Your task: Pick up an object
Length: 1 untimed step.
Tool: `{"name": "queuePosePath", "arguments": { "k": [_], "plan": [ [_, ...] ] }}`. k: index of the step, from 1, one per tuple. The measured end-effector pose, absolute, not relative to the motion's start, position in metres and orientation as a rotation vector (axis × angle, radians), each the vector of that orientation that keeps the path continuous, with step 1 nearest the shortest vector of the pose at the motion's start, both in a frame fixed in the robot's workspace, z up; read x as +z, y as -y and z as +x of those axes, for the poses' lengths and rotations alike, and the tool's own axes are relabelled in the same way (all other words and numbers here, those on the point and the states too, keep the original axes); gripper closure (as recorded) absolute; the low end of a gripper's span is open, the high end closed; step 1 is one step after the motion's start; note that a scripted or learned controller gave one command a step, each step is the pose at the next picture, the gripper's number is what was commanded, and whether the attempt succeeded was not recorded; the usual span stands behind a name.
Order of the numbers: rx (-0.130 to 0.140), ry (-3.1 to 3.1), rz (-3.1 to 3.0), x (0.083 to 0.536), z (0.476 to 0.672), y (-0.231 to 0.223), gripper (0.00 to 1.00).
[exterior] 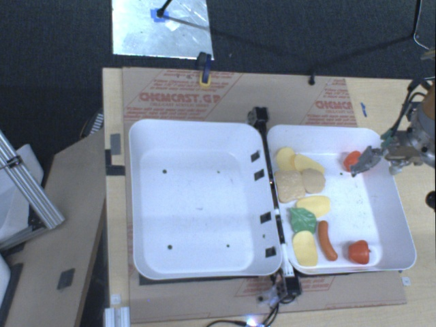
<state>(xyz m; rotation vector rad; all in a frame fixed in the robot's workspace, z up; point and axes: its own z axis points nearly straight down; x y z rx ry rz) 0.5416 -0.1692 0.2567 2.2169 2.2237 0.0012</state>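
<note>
The right bin (398, 216) holds several toy foods. A small red piece (351, 160) lies near its far right side. My gripper (366, 161) reaches in from the right, its tip right beside that red piece and seemingly touching it. Whether it holds the piece is unclear from this angle. Along the bin's left side lie yellow pieces (308, 163), tan bread-like pieces (289, 186), a green piece (302, 219), an orange-red sausage (327, 240) and a red tomato-like piece (359, 251).
The left bin (197, 196) sits beside the right one, with a black clipped divider (269, 189) between them. Both rest on a cardboard sheet (177, 94). A silver plate (161, 18) lies at the back, and a metal rail (24, 182) stands at far left.
</note>
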Motion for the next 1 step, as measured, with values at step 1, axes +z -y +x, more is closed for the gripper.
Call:
{"name": "queuePosePath", "arguments": {
  "k": [1],
  "plan": [
    [-0.005,-2.235,2.221,0.1015,0.5399,0.1337,0.00]
  ]
}}
